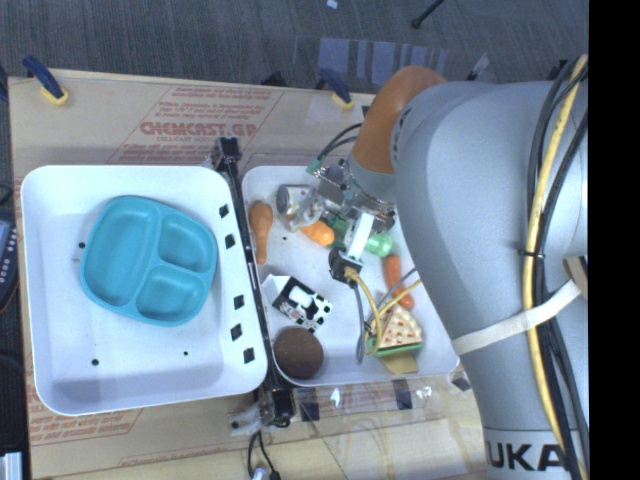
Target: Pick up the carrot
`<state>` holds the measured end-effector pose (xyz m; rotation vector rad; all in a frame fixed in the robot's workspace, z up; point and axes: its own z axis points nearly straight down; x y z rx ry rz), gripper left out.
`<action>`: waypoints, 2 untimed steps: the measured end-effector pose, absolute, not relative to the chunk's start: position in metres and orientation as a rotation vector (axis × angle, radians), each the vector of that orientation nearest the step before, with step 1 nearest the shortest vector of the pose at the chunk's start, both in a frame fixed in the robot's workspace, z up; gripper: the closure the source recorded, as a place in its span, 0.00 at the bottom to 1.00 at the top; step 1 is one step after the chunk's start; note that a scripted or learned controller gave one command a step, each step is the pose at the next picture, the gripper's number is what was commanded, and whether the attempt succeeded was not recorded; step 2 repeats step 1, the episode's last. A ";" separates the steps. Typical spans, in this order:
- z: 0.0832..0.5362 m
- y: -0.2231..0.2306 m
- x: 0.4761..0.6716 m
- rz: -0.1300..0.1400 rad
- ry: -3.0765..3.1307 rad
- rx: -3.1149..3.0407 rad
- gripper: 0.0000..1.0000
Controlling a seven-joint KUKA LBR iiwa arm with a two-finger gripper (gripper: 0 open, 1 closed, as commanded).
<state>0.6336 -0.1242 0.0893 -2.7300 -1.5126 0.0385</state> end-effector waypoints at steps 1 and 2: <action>0.096 -0.121 0.630 0.059 -1.519 -2.706 1.00; 0.096 -0.121 0.630 0.059 -1.519 -2.706 1.00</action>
